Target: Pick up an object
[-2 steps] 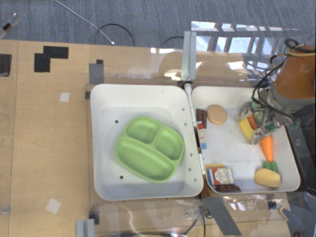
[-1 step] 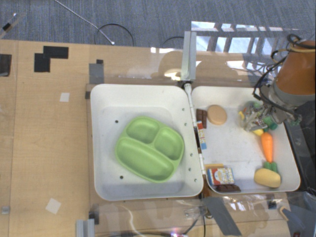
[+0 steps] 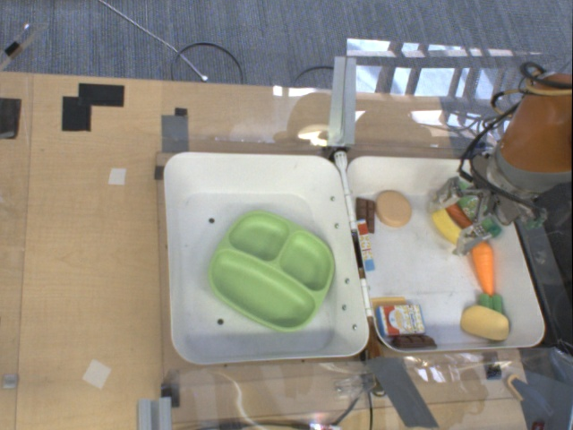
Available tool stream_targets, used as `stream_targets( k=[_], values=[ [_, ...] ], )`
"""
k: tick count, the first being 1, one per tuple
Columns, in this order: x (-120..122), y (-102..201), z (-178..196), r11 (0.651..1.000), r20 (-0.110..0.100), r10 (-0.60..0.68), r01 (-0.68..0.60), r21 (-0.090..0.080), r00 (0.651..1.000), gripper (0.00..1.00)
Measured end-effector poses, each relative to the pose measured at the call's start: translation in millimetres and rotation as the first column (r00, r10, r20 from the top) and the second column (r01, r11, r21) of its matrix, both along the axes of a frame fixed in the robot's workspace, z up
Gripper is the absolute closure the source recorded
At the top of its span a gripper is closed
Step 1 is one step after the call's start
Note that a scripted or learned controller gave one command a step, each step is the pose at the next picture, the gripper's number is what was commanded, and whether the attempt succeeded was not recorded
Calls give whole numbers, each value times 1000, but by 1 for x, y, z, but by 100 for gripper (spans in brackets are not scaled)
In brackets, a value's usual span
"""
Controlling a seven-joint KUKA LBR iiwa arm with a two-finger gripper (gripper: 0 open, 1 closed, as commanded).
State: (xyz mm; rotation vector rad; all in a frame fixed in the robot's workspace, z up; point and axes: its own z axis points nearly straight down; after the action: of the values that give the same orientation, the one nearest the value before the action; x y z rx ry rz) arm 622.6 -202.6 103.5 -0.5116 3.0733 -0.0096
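Several small toy foods are scattered in the right shallow white bin (image 3: 528, 280), with the two-finger gripper (image 3: 472, 215) low over its upper right part.

A yellow plastic toy piece (image 3: 445, 226) is seen just beside the gripper, near an orange plastic carrot (image 3: 483, 268); whether anything is pinched cannot be told, since the gripper's tip is lost in clutter. The yellow piece is judged light, stiff and smooth, so slipping is likely; it would best be taken across its narrow middle. A round tan disc (image 3: 393, 209), a yellow lemon-like lump (image 3: 485, 322) and a small printed box (image 3: 400, 316) lie well apart. A green divided plate (image 3: 271, 270) sits in the left white bin (image 3: 192, 240).
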Motion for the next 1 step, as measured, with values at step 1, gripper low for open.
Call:
stream_targets(
  k=[1],
  values=[
    [-23, -2, -15, 1000, -14, 1, -1, 1, 1000, 0]
  ],
)
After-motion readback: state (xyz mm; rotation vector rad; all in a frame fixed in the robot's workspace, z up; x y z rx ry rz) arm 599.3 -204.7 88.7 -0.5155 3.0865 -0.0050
